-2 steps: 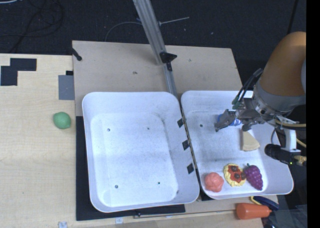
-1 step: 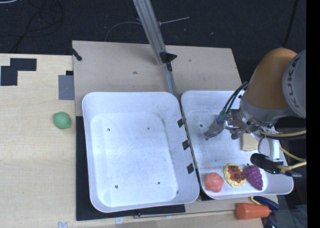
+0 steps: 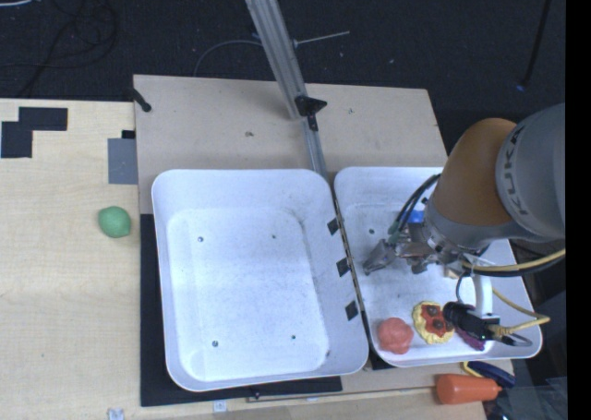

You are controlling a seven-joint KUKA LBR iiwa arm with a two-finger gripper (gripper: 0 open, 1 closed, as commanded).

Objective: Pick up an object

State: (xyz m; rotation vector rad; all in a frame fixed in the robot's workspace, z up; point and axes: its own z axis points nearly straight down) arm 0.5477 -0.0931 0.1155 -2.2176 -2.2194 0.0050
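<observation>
Two white bins sit side by side: the left bin (image 3: 242,280) and the right bin (image 3: 369,215). Over the right bin hangs the arm (image 3: 503,178), its gripper (image 3: 399,257) low above the bin floor; whether the fingers are spread or pressed together cannot be told. Near that bin's front edge lie a yellow toy (image 3: 430,324) and a red ball (image 3: 395,335), apart from the gripper.
</observation>
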